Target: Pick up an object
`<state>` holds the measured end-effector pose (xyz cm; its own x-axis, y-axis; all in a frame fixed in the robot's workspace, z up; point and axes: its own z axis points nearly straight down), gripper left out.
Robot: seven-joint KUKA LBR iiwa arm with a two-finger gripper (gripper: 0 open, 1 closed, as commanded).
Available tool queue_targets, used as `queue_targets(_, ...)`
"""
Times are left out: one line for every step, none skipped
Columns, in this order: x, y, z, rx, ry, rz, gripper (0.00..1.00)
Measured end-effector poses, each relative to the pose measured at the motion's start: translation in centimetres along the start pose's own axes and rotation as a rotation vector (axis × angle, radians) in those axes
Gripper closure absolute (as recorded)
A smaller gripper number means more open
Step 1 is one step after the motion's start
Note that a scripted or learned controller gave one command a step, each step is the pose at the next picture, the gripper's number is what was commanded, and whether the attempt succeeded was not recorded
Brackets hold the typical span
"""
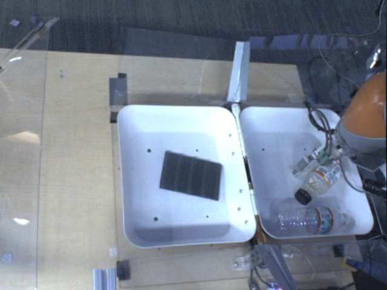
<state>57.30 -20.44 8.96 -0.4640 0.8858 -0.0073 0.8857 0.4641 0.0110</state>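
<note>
From above the bench, the grey arm with its orange band [367, 110] leans in from the right over the right-hand shallow white bin [272, 132]. Its gripper [320, 160] is down among cables near the middle of that bin, right against a small clear plastic bottle with a black cap and pale label [315, 182]. Whether it is open, closed or gripping the bottle I cannot tell; clutter hides that.

That small bottle lies on a slant, cap toward the lower left [302, 196], body rising toward the upper right until it meets the gripper. So the nearest object is directly under and slightly lower left of the tool, its long axis running diagonally away from the wrist.

A larger clear plastic bottle with a green-and-blue label [308, 219] lies flat along the bin's near wall, its length running left to right, just beside the small one.

In the left-hand white bin [133, 162] a dark grey ribbed rectangular pad [191, 174] lies flat, well apart from the gripper.
</note>
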Motion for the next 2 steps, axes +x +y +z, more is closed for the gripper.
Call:
queue_targets(1.2,-2.2,-0.1,-0.003,-0.002,-0.151,0.0)
queue_targets(1.3,-1.8,-1.3,-0.011,-0.003,-0.151,1.0)
